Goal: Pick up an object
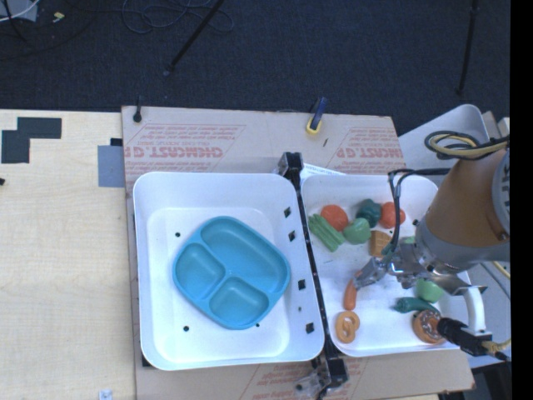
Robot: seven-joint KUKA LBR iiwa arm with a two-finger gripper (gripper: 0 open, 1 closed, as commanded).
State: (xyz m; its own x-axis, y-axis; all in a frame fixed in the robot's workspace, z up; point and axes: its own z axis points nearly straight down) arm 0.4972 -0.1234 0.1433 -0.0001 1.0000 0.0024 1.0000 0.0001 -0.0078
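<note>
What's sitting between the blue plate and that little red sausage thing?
In the camera view, the bins' rims lie between the blue plate and the sausage.

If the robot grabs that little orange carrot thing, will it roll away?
Probably a bit. The carrot looks long, narrow and rounded, so a nudge from the hand could roll it sideways. It seems small and likely light plastic, so it may slide on the smooth white bin.

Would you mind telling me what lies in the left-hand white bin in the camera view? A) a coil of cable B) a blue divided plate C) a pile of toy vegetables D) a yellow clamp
B: the blue divided plate lies flat in the left bin, while the toy foods, such as the orange tomato, lie in the right bin.
</note>
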